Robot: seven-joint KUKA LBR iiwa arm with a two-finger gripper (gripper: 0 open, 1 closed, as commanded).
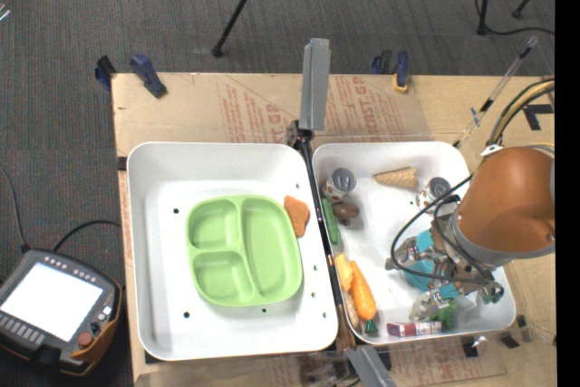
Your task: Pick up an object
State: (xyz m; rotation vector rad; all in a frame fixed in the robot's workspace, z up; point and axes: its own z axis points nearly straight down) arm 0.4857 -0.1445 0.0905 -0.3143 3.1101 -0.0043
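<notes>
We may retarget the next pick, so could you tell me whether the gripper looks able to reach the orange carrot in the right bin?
Probably yes: the orange carrot lies uncovered, with bare floor toward the gripper.

Desk (227, 104) covered in brown cardboard. Two white bins side by side directly on it: left bin (149, 195), right bin (390, 149). Clamps (145, 72) at far edge.
</notes>
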